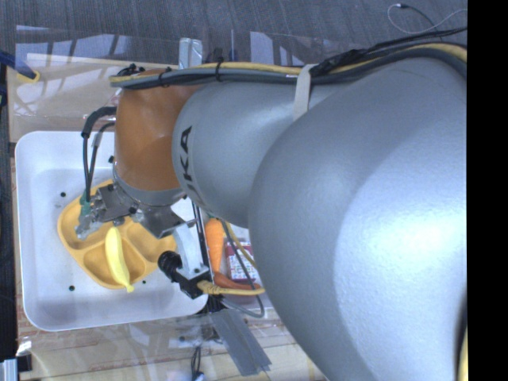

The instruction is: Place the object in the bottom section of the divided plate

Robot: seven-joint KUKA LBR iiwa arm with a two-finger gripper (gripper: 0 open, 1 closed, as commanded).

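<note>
Banana, yellow, lies in the divided plate, in the section toward the lower edge of the camera view, stretched along that section. That yellow plate sits in the left white bin, near its middle. Over the plate's upper part hangs the gripper, at the end of the grey arm with its orange band; whether it is released or clenched cannot be told. An orange carrot lies beside the bin's right wall
</note>
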